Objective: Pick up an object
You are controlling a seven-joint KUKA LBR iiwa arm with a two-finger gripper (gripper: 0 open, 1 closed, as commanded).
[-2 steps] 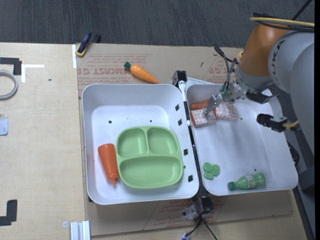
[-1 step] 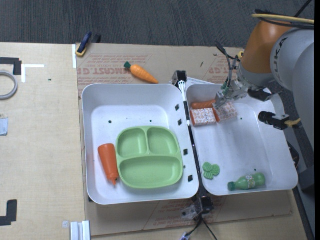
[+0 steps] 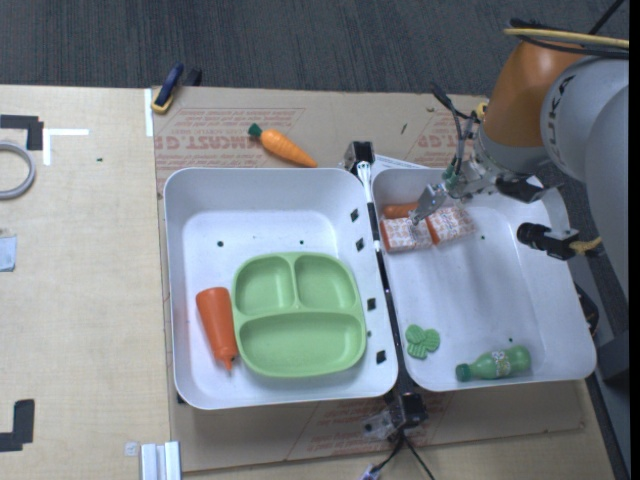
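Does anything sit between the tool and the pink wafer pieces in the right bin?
Nothing visible does. The tool is at the far end of the right bin, directly over the wafer pieces. The green bottle and green leaf lie at the near end.

Upside-down red lettering on cardboard [image 3: 230,133], unreadable

A robot test lab, not a home or kitchen.

I work at a bench [image 3: 80,298] covered with flat printed cardboard [image 3: 230,128], where two white bins [image 3: 190,218] are joined by black clips [image 3: 360,155]. Black tape marks [image 3: 20,128] sit on the left, loose cables [image 3: 400,448] at the near edge, grey carpet [image 3: 300,18] beyond, and toy food like a plastic carrot [image 3: 283,145].
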